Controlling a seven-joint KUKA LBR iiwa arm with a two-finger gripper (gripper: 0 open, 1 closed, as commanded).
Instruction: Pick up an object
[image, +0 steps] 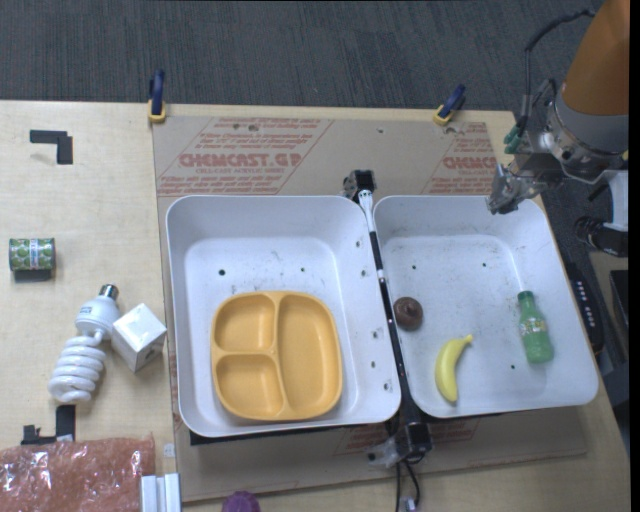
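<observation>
Here our tool (503, 196) hangs over the right bin's (560, 390) far corner; we cannot tell its state, and the banana (451, 368), bottle (534, 326) and brown ball (407, 312) lie loose below.

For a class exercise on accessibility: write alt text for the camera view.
Two shallow white bins sit side by side: the left bin holds a yellow divided plastic tray, the right bin a yellow banana, green bottle and brown round object. The gripper hovers over the right bin's far corner.

Two bins (190, 300), one tray (277, 355), banana (451, 368), bottle (534, 327), bulb (84, 346).
</observation>
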